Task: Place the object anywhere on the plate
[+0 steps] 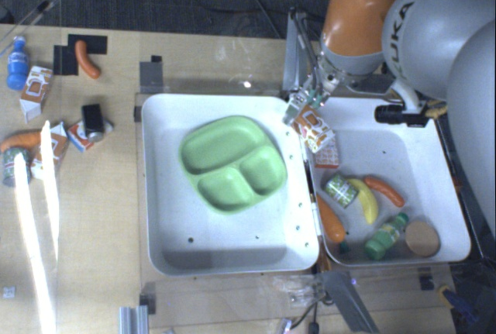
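Note:
A green divided plate (pixel 232 162) lies in the left white bin (pixel 167 239). My gripper (pixel 302 105) hangs over the wall between the two bins, just past the plate's upper right corner. It is shut on a small orange and white carton (pixel 313 128), which dangles tilted from the fingertips above the right bin's left edge. A red and white packet (pixel 326 156) lies just below the carton in the right bin.
The right bin (pixel 415 142) holds a small can (pixel 339 190), a banana (pixel 366 201), an orange sausage (pixel 384 189), a carrot (pixel 332 222), a green bottle (pixel 385 235) and a brown disc (pixel 422 238). Loose toys, among them a blue bottle (pixel 17 61), lie on the bench at left.

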Motion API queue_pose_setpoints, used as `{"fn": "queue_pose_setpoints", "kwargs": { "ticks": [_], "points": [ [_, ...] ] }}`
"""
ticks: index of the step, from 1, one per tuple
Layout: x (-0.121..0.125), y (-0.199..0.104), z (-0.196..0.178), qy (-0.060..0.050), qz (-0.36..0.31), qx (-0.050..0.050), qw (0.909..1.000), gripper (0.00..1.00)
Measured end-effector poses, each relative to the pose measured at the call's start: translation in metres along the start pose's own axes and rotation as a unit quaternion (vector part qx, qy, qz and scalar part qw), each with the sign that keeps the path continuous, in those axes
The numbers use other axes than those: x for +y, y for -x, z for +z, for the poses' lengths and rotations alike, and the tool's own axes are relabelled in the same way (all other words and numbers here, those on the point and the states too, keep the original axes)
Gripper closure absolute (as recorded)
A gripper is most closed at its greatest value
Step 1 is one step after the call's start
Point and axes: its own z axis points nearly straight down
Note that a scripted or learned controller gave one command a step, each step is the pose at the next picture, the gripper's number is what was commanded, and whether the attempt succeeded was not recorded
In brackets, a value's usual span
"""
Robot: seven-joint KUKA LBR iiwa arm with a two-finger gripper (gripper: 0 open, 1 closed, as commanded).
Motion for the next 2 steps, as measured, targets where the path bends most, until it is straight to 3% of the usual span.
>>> {"fn": "queue_pose_setpoints", "kwargs": {
  "ticks": [1, 2],
  "points": [
    [0.0257, -0.0704, 0.0001, 0.0, -0.016, 0.0, 0.9999, 1.0],
    [0.0255, -0.07, -0.0002, 0.0, -0.015, 0.0, 0.9999, 0.0]
  ]
}}
